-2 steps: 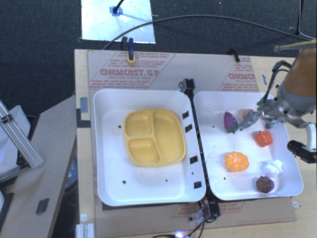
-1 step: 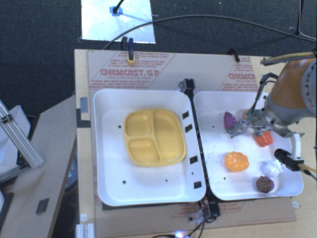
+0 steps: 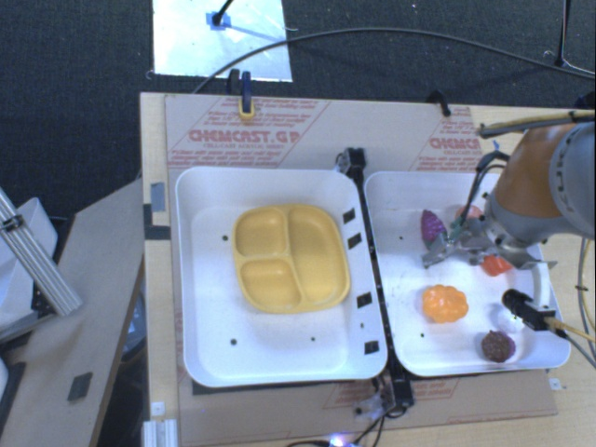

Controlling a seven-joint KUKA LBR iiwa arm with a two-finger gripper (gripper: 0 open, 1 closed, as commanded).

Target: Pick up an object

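The pincer hangs low inside the right bin, above and slightly left of the orange toy; from this slant I cannot tell how far open it is, and nothing is visibly held in it.

The likeliest target, in my judgement, is the purple piece, which lies farther up-bin from the orange toy and just beside the pincer's tip, perhaps touching it; the contact is too small to make out. To do this step well, the pincer should be centred over the purple piece before it closes, with a straight descent to the bin floor; a grip taken off-centre would probably nudge so small a thing aside rather than catch it.

The orange toy is lobed and rounded like a little pumpkin, and looks like smooth moulded plastic; the purple piece is small and glossy, tapering to one end. A red piece sits up and to the right of the orange toy, partly hidden by the wrist; a dark ball with a rough, pitted look lies down and to its right. Well to the left of the orange toy, in the left bin, rests a yellow tray with three shallow compartments; both bins are hard white plastic on a printed pale surface.
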